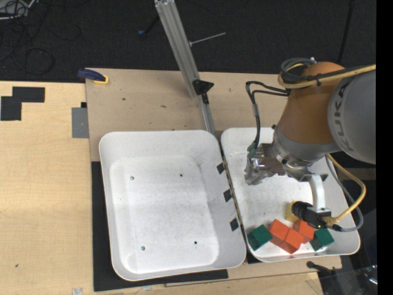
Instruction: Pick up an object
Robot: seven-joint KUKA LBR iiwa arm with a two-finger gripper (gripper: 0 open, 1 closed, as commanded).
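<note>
Blocks (pixel 288 233), orange & green, sit bunched in the right bin's (pixel 236 141) near corner. Your gripper (pixel 256 169) hangs above bare floor nearby; can't tell its grip state, nothing seen held.

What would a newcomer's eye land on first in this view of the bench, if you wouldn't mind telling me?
Probably the grey arm with its orange band, reaching in from the right with its gripper over the right bin. Next, the bright cluster at that bin's near edge: orange blocks flanked by a green block on the left and another green block on the right. A slanted aluminium rail rises behind the bins.
</note>
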